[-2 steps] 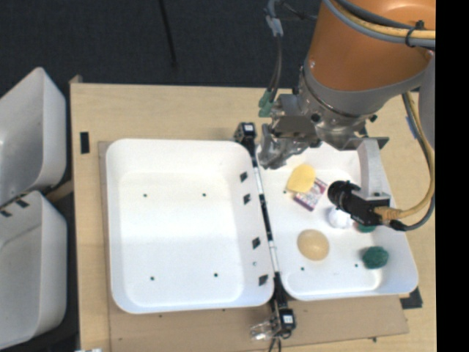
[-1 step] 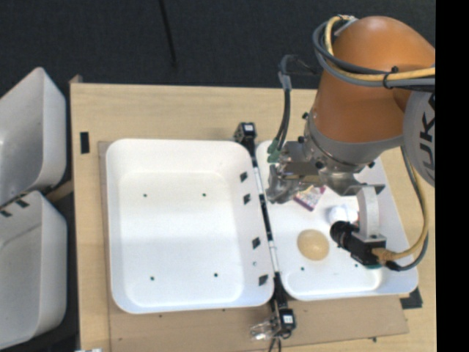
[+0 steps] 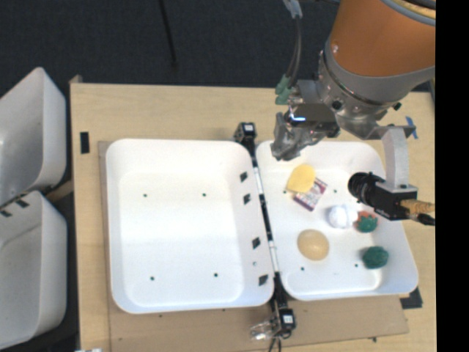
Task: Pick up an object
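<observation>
Pincer [image 3: 287, 147] above right bin's far-left corner, state unclear; yellow block [image 3: 300, 178] just beside.

Beside the wooden bench [image 3: 168, 112], off its left edge, stand two white plastic containers [image 3: 26, 196], one behind the other, while dark floor [image 3: 146, 28] stretches beyond its far edge, crossed by a thin black cable [image 3: 167, 28].

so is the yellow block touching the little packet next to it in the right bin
Touching. The camera view shows the yellow block lying partly over the top of the pink and white packet, with no white bin floor visible between them.
</observation>
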`<state>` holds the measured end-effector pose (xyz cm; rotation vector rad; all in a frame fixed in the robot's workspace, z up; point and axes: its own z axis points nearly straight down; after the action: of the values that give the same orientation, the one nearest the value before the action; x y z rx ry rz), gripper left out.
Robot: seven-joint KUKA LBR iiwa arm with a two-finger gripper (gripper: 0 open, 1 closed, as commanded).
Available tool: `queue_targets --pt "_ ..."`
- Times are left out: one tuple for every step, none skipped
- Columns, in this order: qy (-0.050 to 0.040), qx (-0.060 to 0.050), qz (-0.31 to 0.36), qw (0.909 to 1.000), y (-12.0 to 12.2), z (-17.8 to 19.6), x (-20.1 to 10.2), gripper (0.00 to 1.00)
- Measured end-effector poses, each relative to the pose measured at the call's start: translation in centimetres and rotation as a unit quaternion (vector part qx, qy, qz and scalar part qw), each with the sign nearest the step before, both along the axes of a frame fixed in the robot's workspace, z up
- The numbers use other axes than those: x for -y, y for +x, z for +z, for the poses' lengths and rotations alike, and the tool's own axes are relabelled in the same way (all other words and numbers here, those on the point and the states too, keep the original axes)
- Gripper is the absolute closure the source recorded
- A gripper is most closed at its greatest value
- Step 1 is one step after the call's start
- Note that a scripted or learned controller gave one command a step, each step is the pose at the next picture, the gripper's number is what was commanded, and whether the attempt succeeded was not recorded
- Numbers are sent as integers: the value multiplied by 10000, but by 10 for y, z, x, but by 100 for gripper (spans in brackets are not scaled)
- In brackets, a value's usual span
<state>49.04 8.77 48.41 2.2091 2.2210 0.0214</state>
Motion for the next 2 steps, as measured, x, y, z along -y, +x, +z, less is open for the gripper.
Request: queue_targets --pt "-26 -85 -2 10000 65 -62 -34 100" --pt "-21 -88 -13 10000 25 -63 -38 100"
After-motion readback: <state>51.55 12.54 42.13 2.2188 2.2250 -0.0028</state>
